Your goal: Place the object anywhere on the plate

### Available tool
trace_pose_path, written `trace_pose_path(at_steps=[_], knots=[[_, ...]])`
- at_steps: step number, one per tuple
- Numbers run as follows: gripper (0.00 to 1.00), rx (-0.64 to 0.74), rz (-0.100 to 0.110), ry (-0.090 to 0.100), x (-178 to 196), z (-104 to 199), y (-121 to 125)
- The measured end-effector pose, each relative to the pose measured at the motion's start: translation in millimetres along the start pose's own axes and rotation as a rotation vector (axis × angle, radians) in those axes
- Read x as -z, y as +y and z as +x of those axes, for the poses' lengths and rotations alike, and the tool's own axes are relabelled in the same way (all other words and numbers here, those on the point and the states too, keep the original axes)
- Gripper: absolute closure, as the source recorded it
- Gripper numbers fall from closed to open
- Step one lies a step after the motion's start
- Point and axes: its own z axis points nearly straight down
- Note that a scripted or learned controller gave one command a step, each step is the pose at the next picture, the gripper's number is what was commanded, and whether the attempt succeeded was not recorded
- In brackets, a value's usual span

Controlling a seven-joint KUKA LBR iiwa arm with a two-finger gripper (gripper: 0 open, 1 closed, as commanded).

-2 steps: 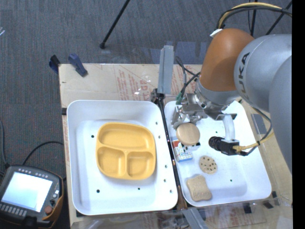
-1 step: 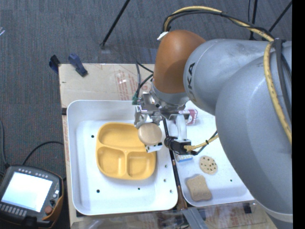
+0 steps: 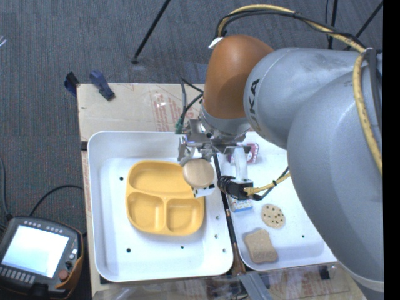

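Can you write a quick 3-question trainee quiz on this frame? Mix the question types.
1. True or false: the yellow plate lies in the bin on the view's left.
2. Which item lies nearest the view's bottom edge in the bin on the view's right? A) cookie B) bread slice C) banana
3. Fill in: the yellow plate has ___ compartments.

Key: 1 true. 2 B. 3 three.

Note: the round tan object sits below the gripper at the plate's upper right edge; whether it is gripped cannot be told.
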Motion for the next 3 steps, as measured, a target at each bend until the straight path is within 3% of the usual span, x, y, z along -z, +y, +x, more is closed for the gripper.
trace_pose_path(at_steps=[1,2,3], knots=[[1.00,0.001,0.004,0.000,8.0,-0.6,-0.3],[1.00,-0.010,-0.004,-0.001,-90.5,20.7,9.4],[0.00,-0.010,-0.003,0.001,-90.0,21.6,9.3]])
